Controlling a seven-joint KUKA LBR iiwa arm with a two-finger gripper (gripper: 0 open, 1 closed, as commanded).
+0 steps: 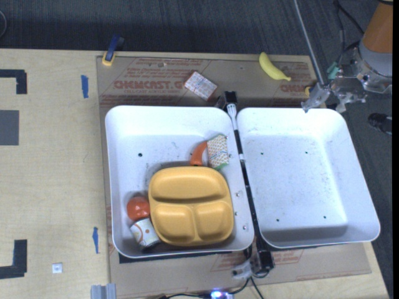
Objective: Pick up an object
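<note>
Yellow compartment tray (190, 205): laid in the left bin (124, 126), at its near side. Listed beside it, left to right: an orange-and-white ball-like toy (141, 220) at the tray's left edge; an orange piece (199, 153) and a patterned packet (217, 151) just behind the tray. Right bin (299, 179): nothing noted inside. Gripper (324, 92): held over the right bin's far right corner, well apart from every candidate object; nothing is seen grasped, and finger state cannot be told. Task judged not yet begun; approach, grasp and lift remain.

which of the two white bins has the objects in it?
The left bin, the one farther from the gripper. It holds the yellow tray and small items beside it; the right bin shows only bare white floor.
</note>
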